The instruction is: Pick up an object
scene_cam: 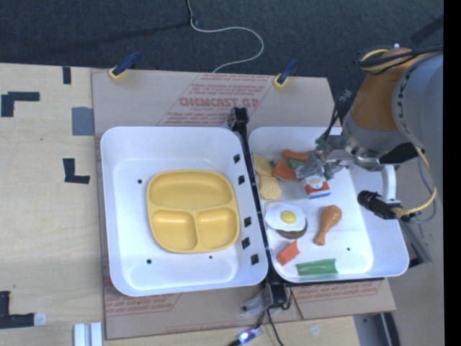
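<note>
The right bin (374, 254) holds several toy foods: a fried egg (287, 217), a chicken drumstick (327, 223), a green bar (316, 267), an orange wedge (287, 252), a pale yellow piece (268, 185), a red sausage (296, 154) and a small red, white and blue carton (317, 187). My gripper (315, 166) reaches in from the right and hovers low over the bin's back part, just above the carton and beside the sausage. Nothing shows between its fingers.
The left bin (119, 193) holds a yellow divided plate (192, 210). A black divider (248, 186) runs between the bins. The grey arm with its orange band (382, 96) stands over the right bin's far right side. A white cable (223, 31) lies behind the bins.
</note>
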Controlling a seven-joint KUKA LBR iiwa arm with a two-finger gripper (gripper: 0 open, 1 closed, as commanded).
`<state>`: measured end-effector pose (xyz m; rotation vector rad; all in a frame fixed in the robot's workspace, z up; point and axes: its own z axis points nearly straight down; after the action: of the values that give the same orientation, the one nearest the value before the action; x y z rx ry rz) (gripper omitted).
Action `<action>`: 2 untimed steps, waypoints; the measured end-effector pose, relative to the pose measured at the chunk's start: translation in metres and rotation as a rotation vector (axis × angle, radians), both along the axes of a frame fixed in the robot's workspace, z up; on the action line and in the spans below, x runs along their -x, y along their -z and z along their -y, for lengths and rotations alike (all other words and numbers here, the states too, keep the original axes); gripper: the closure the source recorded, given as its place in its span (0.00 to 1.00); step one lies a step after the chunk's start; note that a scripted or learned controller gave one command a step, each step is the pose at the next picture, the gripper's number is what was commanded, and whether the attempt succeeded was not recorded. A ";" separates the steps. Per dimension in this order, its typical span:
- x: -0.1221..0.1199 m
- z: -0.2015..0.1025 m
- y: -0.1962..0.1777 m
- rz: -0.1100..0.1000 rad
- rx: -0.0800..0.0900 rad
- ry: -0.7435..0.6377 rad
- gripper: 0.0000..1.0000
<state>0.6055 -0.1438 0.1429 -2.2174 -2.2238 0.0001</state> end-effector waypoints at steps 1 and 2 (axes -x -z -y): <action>0.005 -0.004 -0.042 -0.002 0.000 0.001 1.00; 0.004 -0.005 -0.081 -0.001 0.000 0.001 1.00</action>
<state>0.6010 -0.1392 0.2242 -2.2178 -2.2228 0.0016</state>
